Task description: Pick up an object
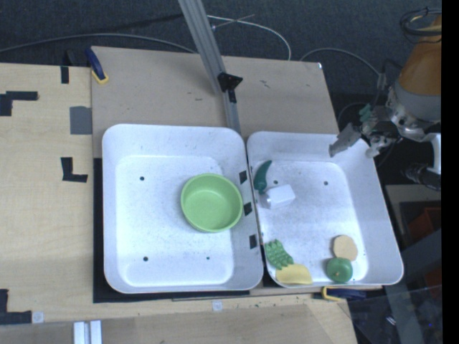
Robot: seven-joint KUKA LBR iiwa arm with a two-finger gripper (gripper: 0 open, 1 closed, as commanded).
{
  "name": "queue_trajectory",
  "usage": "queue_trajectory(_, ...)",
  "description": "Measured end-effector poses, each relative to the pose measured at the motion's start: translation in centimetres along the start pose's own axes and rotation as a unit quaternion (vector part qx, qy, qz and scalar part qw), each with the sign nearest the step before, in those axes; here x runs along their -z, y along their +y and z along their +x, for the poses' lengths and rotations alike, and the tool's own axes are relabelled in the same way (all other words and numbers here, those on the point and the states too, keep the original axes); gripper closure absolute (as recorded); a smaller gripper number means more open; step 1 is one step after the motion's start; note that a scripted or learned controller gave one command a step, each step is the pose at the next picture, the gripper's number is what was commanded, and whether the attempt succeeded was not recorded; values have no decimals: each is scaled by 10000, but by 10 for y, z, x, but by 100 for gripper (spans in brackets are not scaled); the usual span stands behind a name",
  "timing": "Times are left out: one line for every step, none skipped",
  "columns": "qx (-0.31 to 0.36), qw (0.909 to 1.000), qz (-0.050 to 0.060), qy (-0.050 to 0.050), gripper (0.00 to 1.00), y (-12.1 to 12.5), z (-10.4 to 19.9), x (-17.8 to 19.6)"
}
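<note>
Currently I see gripper (pixel 356 139) parked at right bin's (pixel 373 192) two o'clock rim, clear of items; jaw state: cannot tell. Nearest target: white block (pixel 280 194), ten o'clock inside.

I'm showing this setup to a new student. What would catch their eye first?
The green bowl sits alone in the left bin. Small items cluster in the right bin's near corner, among them a green ball. The end effector hovers at that bin's far right corner.
</note>
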State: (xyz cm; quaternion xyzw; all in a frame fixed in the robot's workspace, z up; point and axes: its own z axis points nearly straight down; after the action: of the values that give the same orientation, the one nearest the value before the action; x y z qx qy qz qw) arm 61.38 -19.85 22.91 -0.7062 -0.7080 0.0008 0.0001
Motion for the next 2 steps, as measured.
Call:
queue_trajectory(0,10000,1,-1,0,0,0,0)
queue_trajectory(-7,10000,30,5,0,0,-5,-63)
